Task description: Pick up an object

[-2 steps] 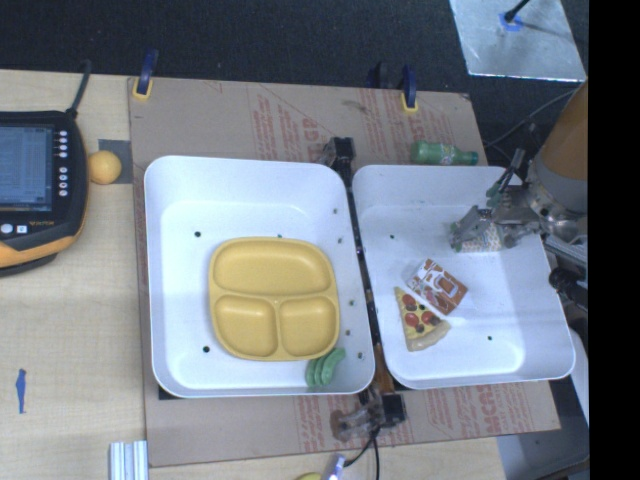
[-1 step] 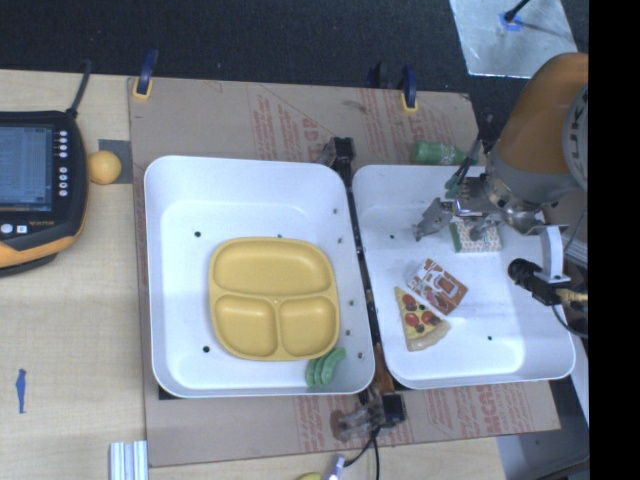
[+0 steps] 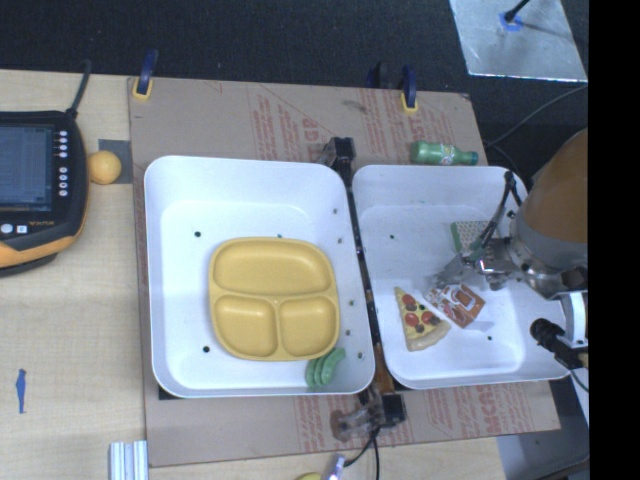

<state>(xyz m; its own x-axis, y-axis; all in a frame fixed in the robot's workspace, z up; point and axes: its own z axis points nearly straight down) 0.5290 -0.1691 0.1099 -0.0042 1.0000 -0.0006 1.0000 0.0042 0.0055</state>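
Your gripper hangs just above the small red-and-white printed packet; I cannot tell its fingers' spread, so centre over it before descending, clear of the pizza-slice toy.

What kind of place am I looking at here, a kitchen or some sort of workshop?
Most likely a robot test bench in a lab, not a kitchen. Two white bins sit on clamped cardboard, the food is toys like a pizza slice, and a handheld control screen lies beside them.
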